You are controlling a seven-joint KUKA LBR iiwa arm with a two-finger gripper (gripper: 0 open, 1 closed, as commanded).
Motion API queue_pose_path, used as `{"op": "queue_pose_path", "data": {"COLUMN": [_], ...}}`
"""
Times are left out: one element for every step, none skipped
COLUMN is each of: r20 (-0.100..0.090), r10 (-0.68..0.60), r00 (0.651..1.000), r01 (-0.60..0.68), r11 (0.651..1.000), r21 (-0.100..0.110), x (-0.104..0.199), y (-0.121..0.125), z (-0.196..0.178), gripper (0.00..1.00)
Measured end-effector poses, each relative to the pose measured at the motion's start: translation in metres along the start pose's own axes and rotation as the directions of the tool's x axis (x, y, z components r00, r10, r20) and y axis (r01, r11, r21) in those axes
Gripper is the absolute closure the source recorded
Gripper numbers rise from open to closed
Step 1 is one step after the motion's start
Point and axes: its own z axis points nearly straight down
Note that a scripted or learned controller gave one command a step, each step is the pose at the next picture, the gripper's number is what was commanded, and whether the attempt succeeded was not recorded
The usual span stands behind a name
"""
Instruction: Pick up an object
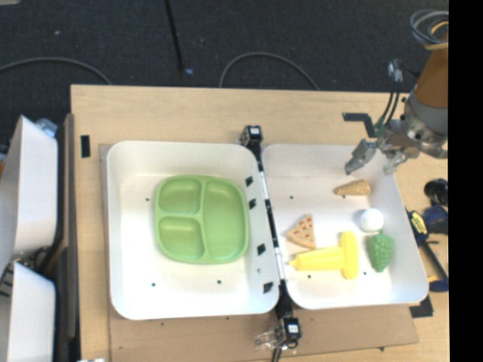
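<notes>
Left bin [121, 202]: one green divided plate [201, 219], lying flat.
Right bin [317, 157]: pizza slice [303, 232]; yellow toy hammer [332, 257], near side; white ball [370, 219]; green bumpy piece [380, 251] just beside the ball; tan wedge [353, 189], far side.
Gripper [376, 157]: above the bin's far right corner, fingers spread, nothing between them.

A single fixed camera looks down at a slant from well above the wooden bench [189, 111], far enough off to take in both bins whole. The divider clips [264, 225] between the left bin [128, 277] and right bin [317, 296] run through the middle of the view. Beyond the bench's far edge, dark floor [226, 21] fills the top.
</notes>
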Motion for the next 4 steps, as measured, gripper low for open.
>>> {"op": "queue_pose_path", "data": {"r20": [0.002,0.003,0.003,0.003], "r10": [-0.003,-0.002,-0.001,0.001], "r00": [1.000,1.000,1.000,1.000], "r01": [0.003,0.002,0.001,-0.001], "r11": [1.000,1.000,1.000,1.000], "r21": [-0.014,-0.010,-0.010,-0.010], "x": [0.001,-0.001,-0.012,-0.013], "y": [0.003,0.002,0.002,0.002], "z": [-0.009,0.033,0.083,0.129], "gripper": [0.00,0.00,0.00,0.00]}}
